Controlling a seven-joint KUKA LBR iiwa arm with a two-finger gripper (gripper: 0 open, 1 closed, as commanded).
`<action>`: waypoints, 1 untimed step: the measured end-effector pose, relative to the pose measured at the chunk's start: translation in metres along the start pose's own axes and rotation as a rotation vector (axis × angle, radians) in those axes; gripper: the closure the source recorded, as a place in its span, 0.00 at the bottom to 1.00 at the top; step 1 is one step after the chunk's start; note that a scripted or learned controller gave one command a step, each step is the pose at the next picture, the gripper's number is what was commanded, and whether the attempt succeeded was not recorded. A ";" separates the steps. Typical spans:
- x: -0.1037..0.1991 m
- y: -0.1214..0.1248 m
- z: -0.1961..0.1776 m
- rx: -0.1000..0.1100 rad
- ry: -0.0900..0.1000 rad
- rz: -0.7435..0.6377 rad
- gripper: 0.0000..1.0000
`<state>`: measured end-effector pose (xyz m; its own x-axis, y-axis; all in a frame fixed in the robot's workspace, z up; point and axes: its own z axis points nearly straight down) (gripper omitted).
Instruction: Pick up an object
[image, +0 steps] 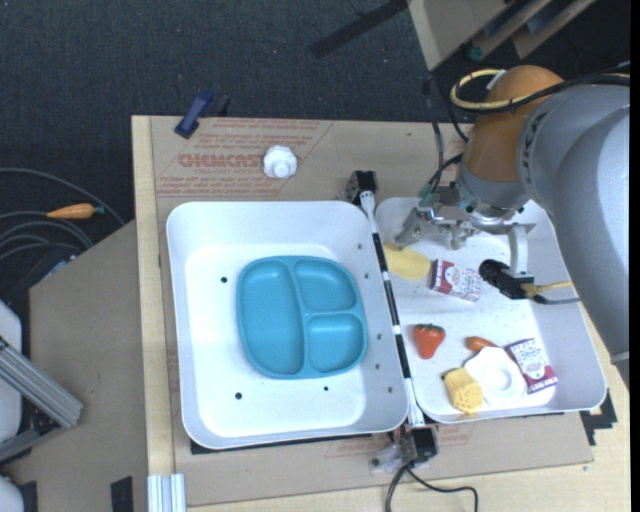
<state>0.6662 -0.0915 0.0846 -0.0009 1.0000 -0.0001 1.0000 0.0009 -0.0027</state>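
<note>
We see the gripper (432, 228) low over the right bin's (572, 385) far left corner, just beyond a yellow block (407, 264); we cannot tell its state.

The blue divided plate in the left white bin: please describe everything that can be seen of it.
The blue divided plate is a rounded, light blue tray that looks like smooth plastic. Raised ridges split it into three compartments: one long at its left, two smaller at its right. Nothing lies in them. It rests flat, slightly turned, near the middle of the left white bin, touching only the bin's floor.
</note>
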 end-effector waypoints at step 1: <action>0.000 0.001 -0.011 -0.003 -0.001 -0.001 1.00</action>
<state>0.6671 -0.0912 0.0956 -0.0019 1.0000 -0.0009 1.0000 0.0019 0.0003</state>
